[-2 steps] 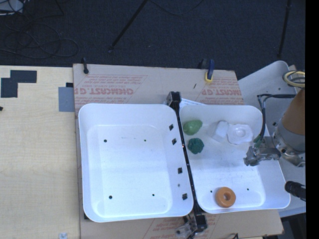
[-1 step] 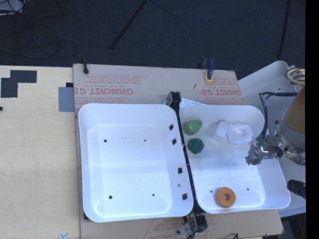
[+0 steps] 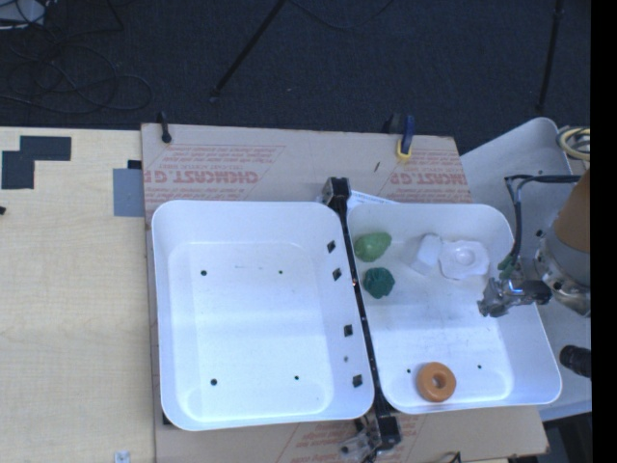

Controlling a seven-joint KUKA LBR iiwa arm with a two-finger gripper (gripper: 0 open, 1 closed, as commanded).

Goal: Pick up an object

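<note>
The right bin [image 3: 540, 360] serves as the landmark here: a shallow white tray lying beside the left bin [image 3: 183, 258], the two meeting along a dark divider rail [image 3: 349, 297] that runs from the far edge toward the near edge.

Inside the right bin, close to the rail and toward the far side, lies a pale green rounded object [image 3: 372, 246]. Just nearer than it, almost touching, sits a darker green crumpled ball [image 3: 379, 282]. Farther from the rail, along the far part of the bin floor, rests a small white block [image 3: 428, 251], and right beside it a white lid-like round piece [image 3: 464, 258], hard to separate from the white floor, so its exact shape is uncertain. Near the bin's front wall, about midway across, lies an orange ring [image 3: 436, 382] flat on the floor, well apart from everything else.

The gripper [image 3: 494, 302] reaches over the bin's right wall, low above the floor near that side, with the grey wrist and orange band behind it at the frame edge. Whether its tips are apart or together cannot be told from this angle. Nothing is seen between them. It sits just nearer than the white lid-like piece, apart from it.

Both bins rest on a cardboard sheet [image 3: 289, 162] atop the wooden bench [image 3: 67, 307].
</note>
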